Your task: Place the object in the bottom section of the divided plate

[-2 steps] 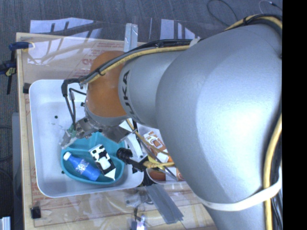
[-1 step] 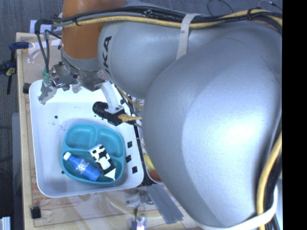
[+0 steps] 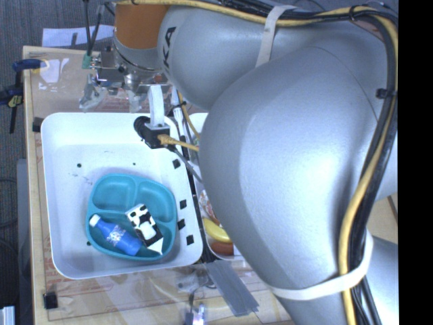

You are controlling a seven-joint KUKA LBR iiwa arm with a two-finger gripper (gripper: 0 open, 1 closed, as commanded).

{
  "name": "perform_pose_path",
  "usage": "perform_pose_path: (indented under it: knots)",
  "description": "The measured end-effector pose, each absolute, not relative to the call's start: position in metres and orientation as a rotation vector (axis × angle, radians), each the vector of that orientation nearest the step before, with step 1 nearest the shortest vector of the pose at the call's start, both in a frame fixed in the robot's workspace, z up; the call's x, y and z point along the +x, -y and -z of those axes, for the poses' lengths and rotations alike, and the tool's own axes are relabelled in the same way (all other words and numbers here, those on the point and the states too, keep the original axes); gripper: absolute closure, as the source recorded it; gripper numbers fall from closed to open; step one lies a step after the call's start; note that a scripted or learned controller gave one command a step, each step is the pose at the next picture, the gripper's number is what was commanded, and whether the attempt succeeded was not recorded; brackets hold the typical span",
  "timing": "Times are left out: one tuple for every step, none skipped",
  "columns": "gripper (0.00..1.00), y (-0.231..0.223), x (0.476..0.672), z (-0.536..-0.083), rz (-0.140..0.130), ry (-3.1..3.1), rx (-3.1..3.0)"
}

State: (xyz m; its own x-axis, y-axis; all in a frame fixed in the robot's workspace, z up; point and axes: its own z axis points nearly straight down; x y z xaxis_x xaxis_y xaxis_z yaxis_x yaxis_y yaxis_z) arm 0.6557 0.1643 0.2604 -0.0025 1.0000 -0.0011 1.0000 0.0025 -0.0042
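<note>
Blue bottle [image 3: 116, 236] lying flat in bottom section of teal divided plate [image 3: 111, 193], cap end toward plate's left rim. Touching black-and-white toy [image 3: 144, 223] just right of it, same section. Plate sitting in near half of left bin [image 3: 61, 154]. Gripper [image 3: 105, 87] up by bin's far rim, well apart from plate; open or closed, cannot tell. Yellow item [image 3: 218, 233] in right bin, partly under arm [image 3: 291, 147].
</note>
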Motion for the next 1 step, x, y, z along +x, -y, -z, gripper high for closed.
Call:
perform_pose_path:
  knots:
    - [0.00, -0.1025, 0.6554, -0.3077, -0.008, 1.684, -2.649]
